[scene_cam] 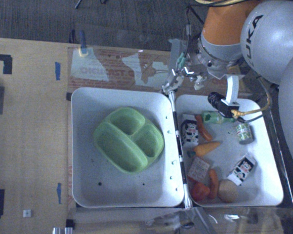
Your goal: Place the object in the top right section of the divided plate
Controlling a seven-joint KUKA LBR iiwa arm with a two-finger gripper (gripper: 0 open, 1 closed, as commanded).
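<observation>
We see the grey arm (270,42) with its orange band entering from the far right. Two white bins sit side by side: the left bin (83,179) holds the green divided plate (129,138), all sections bare; the right bin (273,188) holds the clutter. The gripper (181,77) hangs over the far end of the wall between the bins, nothing visible in it; jaw state we cannot tell. In the right bin: an orange carrot (206,148), a small cow-print carton (189,132), a second carton (242,170), a potato-like lump (227,190), a green bottle (213,117) and a small jar (243,132).
</observation>
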